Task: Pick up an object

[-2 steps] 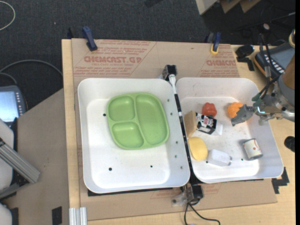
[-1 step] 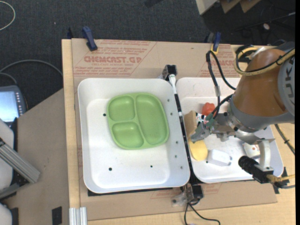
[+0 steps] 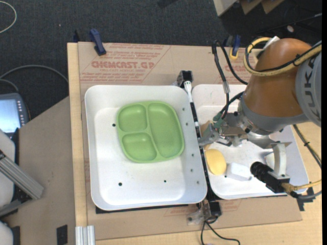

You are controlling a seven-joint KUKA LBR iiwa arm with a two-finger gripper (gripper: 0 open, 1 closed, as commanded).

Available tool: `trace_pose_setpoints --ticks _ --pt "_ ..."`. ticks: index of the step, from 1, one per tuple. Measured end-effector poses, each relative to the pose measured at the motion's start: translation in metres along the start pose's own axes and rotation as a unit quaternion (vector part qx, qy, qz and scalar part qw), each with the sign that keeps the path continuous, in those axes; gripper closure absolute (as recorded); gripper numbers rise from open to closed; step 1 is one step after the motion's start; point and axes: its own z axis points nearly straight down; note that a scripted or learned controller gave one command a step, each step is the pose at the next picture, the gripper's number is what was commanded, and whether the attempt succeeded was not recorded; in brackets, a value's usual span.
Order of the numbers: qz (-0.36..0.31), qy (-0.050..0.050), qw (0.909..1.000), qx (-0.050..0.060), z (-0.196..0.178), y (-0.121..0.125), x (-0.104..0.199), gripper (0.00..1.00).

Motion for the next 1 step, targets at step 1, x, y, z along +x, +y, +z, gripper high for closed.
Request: trace_pose_setpoints --ticks 1 --pt "0.003 -0.001 1.0000 0.000 -0.0084 0.0001 -0.0031 1.00"
